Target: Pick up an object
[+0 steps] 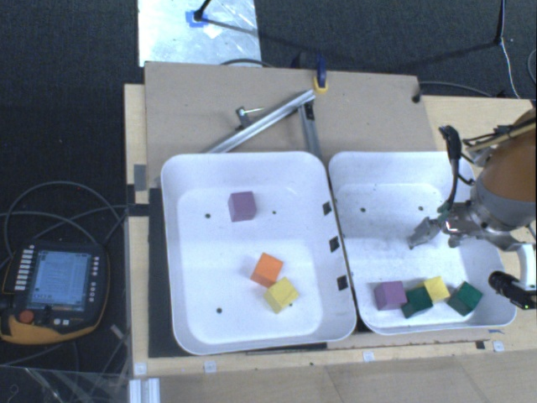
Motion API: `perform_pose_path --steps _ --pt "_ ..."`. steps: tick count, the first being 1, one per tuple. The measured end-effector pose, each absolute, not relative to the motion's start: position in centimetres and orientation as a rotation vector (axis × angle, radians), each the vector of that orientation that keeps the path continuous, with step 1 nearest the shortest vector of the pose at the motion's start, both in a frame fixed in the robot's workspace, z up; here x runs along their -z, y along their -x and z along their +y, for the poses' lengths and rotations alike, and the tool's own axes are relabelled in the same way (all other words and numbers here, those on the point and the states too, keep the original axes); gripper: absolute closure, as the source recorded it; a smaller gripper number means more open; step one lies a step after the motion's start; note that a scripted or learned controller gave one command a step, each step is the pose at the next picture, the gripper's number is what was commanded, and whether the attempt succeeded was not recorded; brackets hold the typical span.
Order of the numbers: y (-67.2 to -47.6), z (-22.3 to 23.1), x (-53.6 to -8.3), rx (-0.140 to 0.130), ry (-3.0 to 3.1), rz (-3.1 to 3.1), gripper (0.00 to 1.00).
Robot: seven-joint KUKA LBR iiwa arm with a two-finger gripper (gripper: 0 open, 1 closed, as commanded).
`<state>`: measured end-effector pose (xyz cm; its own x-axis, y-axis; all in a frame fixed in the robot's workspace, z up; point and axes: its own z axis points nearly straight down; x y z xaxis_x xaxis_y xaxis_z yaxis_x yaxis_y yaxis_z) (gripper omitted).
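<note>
The right bin (pixel 377 175) holds a row of blocks along its near wall: a purple cube (pixel 389 294), a dark green cube (pixel 416 300), a small yellow cube (pixel 436 288) and another green cube (pixel 465 297). My gripper (pixel 438 235) hovers over the right half of this bin, a little behind the row. It is open, with nothing between its fingers. The left bin (pixel 180 225) holds a purple cube (pixel 242 206) toward the back, and an orange cube (pixel 267 269) touching a yellow cube (pixel 281 295) nearer the front.
A metal bar (pixel 264 120) lies on the brown board behind the bins. A teach pendant (pixel 52 290) with cables sits on the floor at left. The bins' raised rims meet in the middle (pixel 331 225).
</note>
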<state>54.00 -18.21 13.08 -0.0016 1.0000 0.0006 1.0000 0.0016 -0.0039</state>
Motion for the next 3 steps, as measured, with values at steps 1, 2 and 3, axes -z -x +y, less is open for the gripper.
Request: perform_pose_path --steps 1,2,3 --pt "-54.0 -18.2 -8.8 -0.002 2.217 -2.223 0.00" --pt "-54.2 -18.3 -10.1 0.003 2.219 -2.230 1.00" --pt "-55.0 -19.0 -15.0 0.004 2.222 -2.231 1.00"
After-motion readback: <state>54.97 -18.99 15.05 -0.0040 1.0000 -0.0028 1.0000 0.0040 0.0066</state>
